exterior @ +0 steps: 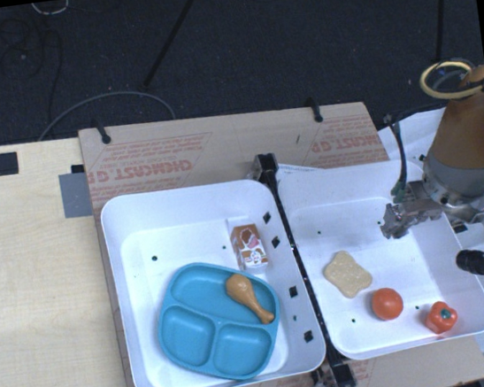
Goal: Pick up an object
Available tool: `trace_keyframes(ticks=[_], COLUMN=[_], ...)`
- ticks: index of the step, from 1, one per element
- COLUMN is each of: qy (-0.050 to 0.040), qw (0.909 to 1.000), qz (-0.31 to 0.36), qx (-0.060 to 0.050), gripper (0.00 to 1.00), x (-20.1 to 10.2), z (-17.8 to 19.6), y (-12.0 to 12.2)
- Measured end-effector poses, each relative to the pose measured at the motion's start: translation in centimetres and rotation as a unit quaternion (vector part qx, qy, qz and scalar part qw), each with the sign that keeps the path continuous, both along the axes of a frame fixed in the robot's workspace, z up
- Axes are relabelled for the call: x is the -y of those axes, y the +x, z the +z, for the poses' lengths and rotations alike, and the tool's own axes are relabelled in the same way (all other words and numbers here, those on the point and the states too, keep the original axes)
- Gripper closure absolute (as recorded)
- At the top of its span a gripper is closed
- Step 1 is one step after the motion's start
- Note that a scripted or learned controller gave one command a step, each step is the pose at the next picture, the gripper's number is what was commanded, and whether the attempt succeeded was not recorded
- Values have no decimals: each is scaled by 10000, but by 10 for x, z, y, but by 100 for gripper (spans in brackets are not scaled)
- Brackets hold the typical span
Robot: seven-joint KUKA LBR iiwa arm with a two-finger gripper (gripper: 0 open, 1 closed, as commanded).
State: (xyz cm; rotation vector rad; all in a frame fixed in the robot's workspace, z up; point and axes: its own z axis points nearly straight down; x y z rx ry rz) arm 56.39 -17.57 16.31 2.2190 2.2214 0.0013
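This is a robotics lab test cell, not a home. A light plywood bench (32, 289) carries two shallow white plastic bins (129, 249), left of the grey metal two-finger gripper (395, 222). Beneath them lies a printed brown cardboard sheet (218, 151). Loose black cables (104, 105) trail over the dark floor beyond it.

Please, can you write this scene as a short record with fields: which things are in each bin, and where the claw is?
left bin: blue tray, drumstick lying on the tray, small packet beside the tray
right bin: bread slice, tomato, red pepper
claw: over the right bin's far right part, apart from all three foods
claw fingers: cannot tell if open or shut
held object: none visible
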Motion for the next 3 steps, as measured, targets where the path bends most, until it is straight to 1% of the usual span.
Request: trace_keyframes(ticks=[1,2,3], qy=[-4,0,15], qw=[10000,10000,10000], qz=[-13,0,19], qx=[4,0,-20], gripper=[100,100,100], x=[10,10,-40], z=[48,84,92], y=[-1,0,1])
